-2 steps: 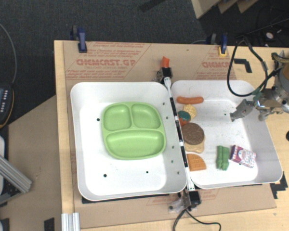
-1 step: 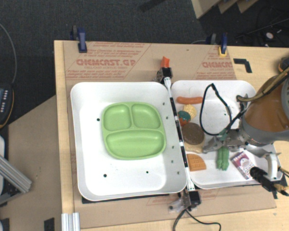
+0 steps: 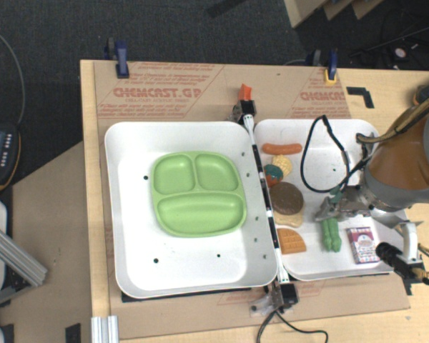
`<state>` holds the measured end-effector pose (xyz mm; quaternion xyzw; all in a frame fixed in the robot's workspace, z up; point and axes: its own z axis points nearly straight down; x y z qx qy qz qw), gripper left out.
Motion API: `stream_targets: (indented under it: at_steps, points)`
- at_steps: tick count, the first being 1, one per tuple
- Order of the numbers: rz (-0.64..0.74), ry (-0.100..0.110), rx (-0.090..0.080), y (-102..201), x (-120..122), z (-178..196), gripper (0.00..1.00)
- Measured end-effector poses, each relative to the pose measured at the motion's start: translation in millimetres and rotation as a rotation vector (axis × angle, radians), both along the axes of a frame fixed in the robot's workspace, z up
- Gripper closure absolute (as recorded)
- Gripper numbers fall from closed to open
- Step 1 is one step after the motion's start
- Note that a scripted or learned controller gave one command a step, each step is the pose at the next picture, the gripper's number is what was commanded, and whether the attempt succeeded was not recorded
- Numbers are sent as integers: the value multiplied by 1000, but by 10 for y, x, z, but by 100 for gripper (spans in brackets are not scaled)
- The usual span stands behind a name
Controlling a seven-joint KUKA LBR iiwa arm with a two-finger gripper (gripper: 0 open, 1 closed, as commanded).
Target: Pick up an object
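Observation:
The right bin holds several small items: a red sausage, a tan and teal cookie, a round brown patty, an orange toast slice, a green pickle-like piece and a pink box. My gripper hangs low over the middle of this bin, just above the top end of the green piece and right of the brown patty. The arm's orange band and grey wrist come in behind it from the right.
In the left bin lies a green divided plate. A black cable loops over the back of the right bin from the wrist. Clamps sit along the bench's far edge.

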<state>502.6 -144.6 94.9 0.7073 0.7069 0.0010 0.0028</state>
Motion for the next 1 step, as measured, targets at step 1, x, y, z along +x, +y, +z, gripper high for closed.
stream_targets:
  at_steps: [1]
  points:
    - [10, -6, 2, 818, 331, 954, 100]
